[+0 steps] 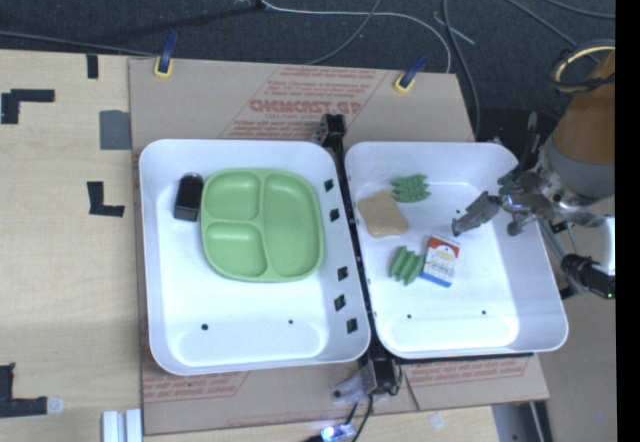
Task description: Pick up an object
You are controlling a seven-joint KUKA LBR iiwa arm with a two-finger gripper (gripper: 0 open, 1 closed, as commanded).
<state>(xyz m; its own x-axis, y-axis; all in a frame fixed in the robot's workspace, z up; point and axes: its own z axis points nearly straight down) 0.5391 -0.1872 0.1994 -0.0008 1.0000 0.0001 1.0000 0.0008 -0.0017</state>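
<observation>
The right bin (500, 330) holds a tan bread-like piece (383, 215), a green leafy toy (410, 188), a second green piece (405, 265) and a small red, white and blue box (440, 261). My gripper (474, 218) hangs over the right part of this bin, up and to the right of the box, apart from every object. Nothing shows in its grasp. The arm (585, 130) with its orange band comes in from the right edge.
The left bin (165, 310) carries a green divided plate (263, 224) and a small black object (188, 197) beside the plate's left rim. A ridge with black clips (345, 260) separates the bins. Cables (400, 0) trail behind the bench.
</observation>
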